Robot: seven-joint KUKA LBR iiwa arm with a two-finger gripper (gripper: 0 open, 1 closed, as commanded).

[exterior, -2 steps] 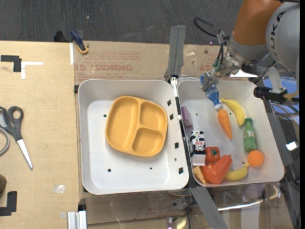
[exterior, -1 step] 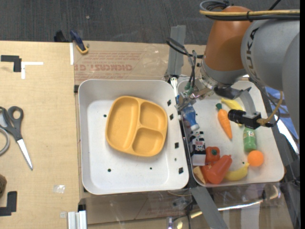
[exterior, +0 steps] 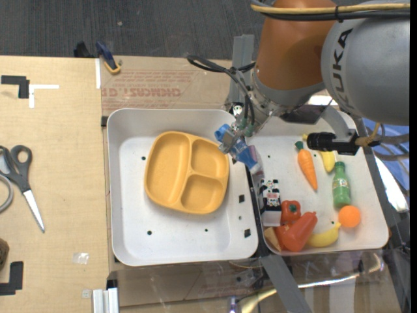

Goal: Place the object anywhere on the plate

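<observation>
Above the plate's (exterior: 187, 173) right rim hangs the gripper (exterior: 236, 143); whether it grasps anything, I cannot tell.

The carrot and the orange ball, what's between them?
A green bottle stands between the carrot and the orange ball, seen in the camera view.

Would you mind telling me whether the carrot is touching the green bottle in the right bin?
Apart. The camera view shows bare white bin floor between the carrot and the green bottle.
</observation>
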